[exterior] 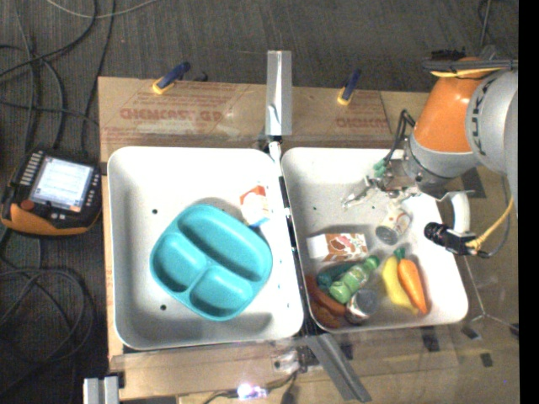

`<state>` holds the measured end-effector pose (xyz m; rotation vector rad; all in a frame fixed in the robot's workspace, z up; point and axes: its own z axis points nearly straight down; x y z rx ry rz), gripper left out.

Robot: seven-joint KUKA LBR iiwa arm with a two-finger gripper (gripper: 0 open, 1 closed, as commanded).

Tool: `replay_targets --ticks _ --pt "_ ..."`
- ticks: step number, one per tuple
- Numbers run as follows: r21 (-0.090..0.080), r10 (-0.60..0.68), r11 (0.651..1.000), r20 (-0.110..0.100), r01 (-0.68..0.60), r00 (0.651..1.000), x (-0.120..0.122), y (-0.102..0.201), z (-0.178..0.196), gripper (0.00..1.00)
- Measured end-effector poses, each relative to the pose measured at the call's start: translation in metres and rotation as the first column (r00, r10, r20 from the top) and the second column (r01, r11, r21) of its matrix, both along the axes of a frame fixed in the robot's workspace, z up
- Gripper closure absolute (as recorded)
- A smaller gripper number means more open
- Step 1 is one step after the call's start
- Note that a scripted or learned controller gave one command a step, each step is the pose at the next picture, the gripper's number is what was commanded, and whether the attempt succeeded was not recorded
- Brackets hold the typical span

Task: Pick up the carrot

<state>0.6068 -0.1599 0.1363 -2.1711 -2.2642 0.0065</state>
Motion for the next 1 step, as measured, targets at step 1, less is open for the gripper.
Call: replay_targets --ticks 1 --pt "0.002 0.261 0.965 0.005 -0.261 0.965 -0.0528 -0.0222 -0.0114 0.0"
